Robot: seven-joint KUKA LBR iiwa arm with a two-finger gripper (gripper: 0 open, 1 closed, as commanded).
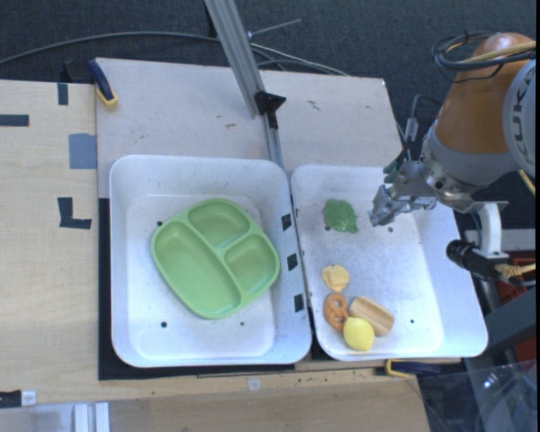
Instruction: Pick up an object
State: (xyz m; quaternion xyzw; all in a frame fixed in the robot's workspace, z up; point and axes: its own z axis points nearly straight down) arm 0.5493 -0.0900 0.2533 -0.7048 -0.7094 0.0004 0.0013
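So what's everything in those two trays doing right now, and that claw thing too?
Green plate: lying flat in the left bin, nothing on it.
Green leafy piece: lying loose in the right bin.
Gripper: low over the right bin, beside the leafy piece.
Yellow, orange and tan pieces: clustered together near the front.

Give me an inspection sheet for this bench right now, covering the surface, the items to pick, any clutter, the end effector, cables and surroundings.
Surface: two shallow white bins side by side, left bin and right bin, on a wooden bench.
Job's things: in the right bin, a green leafy piece near the far end; a yellow chunk, pretzel, tan block and lemon clustered at the near end.
Clutter: a green divided plate in the left bin.
End effector: low over the right bin, beside the green leafy piece; holding nothing visible.
Cables: a black cable on the floor behind the bench.
Surroundings: a slanted metal pole; dark floor.
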